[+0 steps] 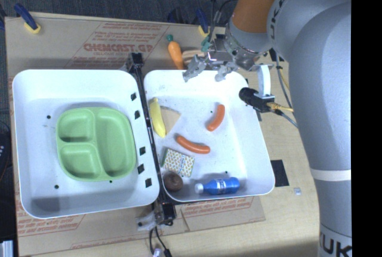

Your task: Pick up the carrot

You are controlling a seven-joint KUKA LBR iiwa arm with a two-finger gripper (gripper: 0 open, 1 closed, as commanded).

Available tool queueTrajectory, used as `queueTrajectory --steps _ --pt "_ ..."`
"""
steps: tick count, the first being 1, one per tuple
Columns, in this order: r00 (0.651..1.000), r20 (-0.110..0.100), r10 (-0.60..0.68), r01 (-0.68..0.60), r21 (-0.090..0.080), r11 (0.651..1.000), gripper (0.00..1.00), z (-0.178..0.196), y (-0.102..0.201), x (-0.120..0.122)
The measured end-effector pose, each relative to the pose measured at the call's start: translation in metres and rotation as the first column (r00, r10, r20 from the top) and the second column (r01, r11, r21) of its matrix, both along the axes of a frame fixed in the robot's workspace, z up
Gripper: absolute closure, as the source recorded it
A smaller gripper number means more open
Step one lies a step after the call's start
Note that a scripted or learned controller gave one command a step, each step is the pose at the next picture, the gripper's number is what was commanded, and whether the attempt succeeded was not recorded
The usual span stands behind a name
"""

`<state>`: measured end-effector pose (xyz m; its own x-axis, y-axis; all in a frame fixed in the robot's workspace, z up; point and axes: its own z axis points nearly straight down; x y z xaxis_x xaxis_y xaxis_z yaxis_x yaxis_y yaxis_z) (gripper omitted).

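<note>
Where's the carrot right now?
The carrot lies outside the bins on the bench, just beyond the right bin's far-left corner, with the gripper close by on its right.

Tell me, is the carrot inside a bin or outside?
Outside. The carrot lies on the cardboard behind the right bin, beyond its far rim.

Two white bins [36, 86], one green tray [95, 142], two sausages [215, 117], one carrot [175, 54], one bottle [219, 185]

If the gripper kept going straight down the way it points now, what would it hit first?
Probably the far rim of the right bin, or bare bin floor just inside it. The gripper hangs over that edge; the carrot lies outside, left of its line. Depth is unclear.
</note>
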<state>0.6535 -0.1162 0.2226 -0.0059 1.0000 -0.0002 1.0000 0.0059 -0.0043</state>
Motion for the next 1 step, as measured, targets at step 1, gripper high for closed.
queueTrajectory --steps 1 --pt "0.981 -0.002 -0.193 0.193 0.0 0.981 0.0 -0.1105 -0.0375 0.0021"
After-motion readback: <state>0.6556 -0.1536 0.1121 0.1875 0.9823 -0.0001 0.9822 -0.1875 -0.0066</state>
